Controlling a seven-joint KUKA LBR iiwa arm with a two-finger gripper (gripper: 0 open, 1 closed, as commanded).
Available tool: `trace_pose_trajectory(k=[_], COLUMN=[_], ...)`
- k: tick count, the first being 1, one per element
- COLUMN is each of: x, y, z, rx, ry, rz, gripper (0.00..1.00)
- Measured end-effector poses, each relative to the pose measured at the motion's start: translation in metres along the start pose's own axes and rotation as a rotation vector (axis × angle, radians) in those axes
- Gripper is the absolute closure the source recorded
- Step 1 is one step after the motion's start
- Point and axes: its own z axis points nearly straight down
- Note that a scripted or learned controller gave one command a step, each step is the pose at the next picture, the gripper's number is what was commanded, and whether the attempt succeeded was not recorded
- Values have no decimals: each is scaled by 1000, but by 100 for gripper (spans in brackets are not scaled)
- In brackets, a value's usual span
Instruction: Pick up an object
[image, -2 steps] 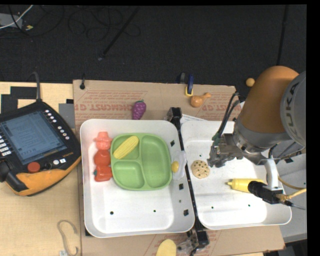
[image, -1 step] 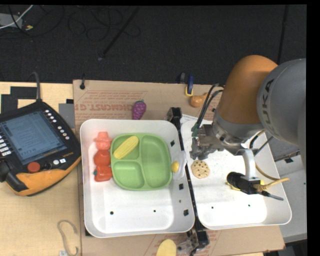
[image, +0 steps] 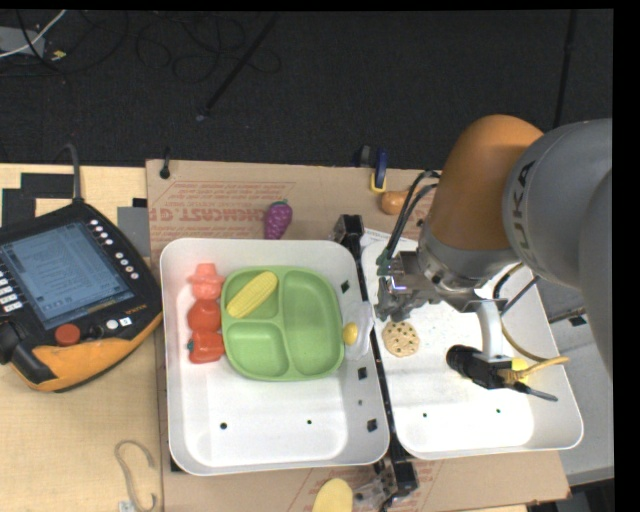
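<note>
Camera view, contents by bin.

- Right bin: cookie is lying alone near the left wall, just under the hand. Bare floor is stretching in front of it towards the near rim.
- Left bin: green plate is sitting at the middle, carrying a corn cob. A red figure is touching its left edge and a small yellow piece is wedging between its right edge and the bin wall. The near strip is lying open.
- Writing: cardboard under the bins is showing red print, upside down and too blurred to read. Arm casing is showing the letters "UKA".
- Arm: it is reaching in from the right, with the orange band above and the wrist pointing down over the right bin's left side.
- Hand: it is hanging close above the cookie; whether it is open or closed cannot be told.
- Bench: pendant is resting to the left.
</note>
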Motion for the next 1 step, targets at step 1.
trace_pose_trajectory(k=[1], x=[-3], y=[-3], z=[4], rx=[0], ry=[0], rz=[3], gripper=[100])
